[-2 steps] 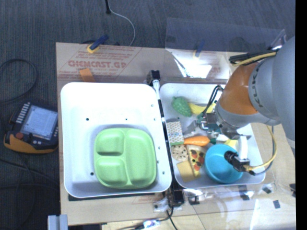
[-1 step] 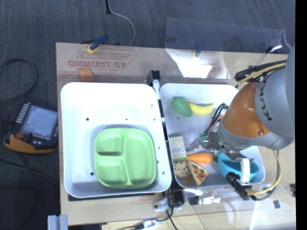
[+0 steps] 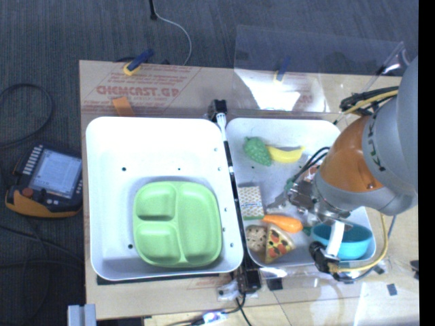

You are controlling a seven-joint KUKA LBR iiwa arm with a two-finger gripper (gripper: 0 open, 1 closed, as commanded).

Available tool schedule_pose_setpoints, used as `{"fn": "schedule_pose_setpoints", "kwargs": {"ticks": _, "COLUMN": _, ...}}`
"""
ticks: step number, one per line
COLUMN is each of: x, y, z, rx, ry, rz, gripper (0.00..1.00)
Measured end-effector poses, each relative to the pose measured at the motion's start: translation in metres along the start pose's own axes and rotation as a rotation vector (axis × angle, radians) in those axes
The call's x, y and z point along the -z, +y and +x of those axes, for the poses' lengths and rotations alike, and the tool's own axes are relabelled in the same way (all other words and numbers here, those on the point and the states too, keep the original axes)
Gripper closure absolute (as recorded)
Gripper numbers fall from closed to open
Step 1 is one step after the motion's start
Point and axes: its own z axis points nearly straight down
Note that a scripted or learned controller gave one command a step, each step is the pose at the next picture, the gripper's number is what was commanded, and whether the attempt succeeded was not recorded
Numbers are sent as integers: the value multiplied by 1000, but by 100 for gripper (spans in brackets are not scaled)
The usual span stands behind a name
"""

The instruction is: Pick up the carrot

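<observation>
The orange carrot (image 3: 283, 223) lies on its side in the right bin (image 3: 285, 129), near its front. It rests just above a pizza slice and to the right of a wafer. My gripper (image 3: 301, 200) hangs low over the bin, right above the carrot's far right end and very close to it. The grey arm with its orange band covers the right half of this bin. Whether anything touches the carrot is hidden by the gripper body.
Around the carrot are a pizza slice (image 3: 277, 242), a round cookie (image 3: 255, 237), a wafer (image 3: 250, 200) and a blue bowl (image 3: 348, 243). A green bunch (image 3: 257, 149) and a banana (image 3: 285, 154) lie at the back. A green divided plate (image 3: 178, 223) sits in the left bin (image 3: 115, 148).
</observation>
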Motion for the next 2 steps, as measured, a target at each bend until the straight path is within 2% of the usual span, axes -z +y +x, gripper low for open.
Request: {"fn": "schedule_pose_setpoints", "kwargs": {"ticks": 2, "x": -1, "y": -1, "z": -1, "rx": -758, "ry": -8, "rz": -2, "gripper": 0}}
